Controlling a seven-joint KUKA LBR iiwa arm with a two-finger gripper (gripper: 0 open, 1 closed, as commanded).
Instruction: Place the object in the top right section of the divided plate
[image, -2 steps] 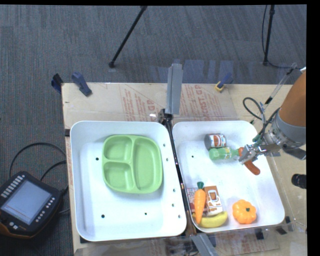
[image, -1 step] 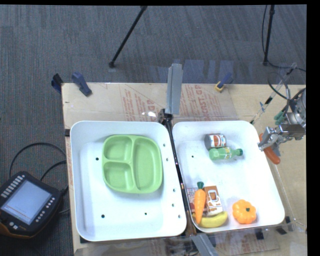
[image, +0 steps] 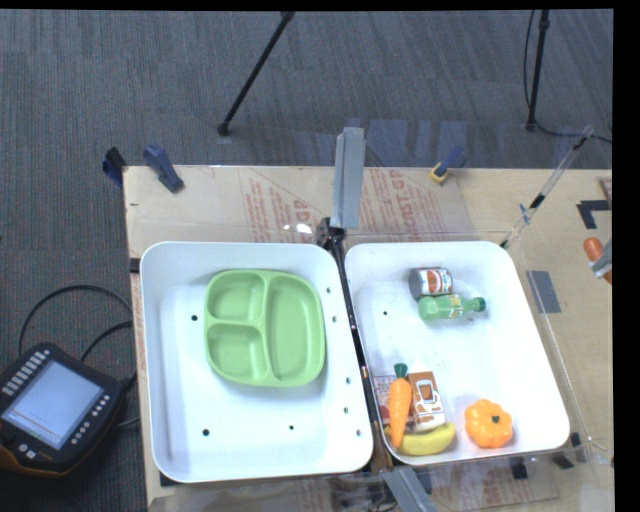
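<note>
Nothing of the task looks done yet. The green divided plate (image: 265, 327) lies in the left bin (image: 165, 400) with all three sections bare. The candidate things sit in the right bin (image: 530, 330): a can (image: 431, 282) and a green bottle (image: 450, 307) on the far side, a carrot (image: 398, 404), a small carton (image: 426, 398), a banana (image: 428, 441) and a small pumpkin (image: 488, 423) at the near edge. The task names no particular one. A bit of orange at the right edge (image: 596, 250) may be the arm; whether its hand grips anything I cannot tell. Picking and placing both remain.
</note>
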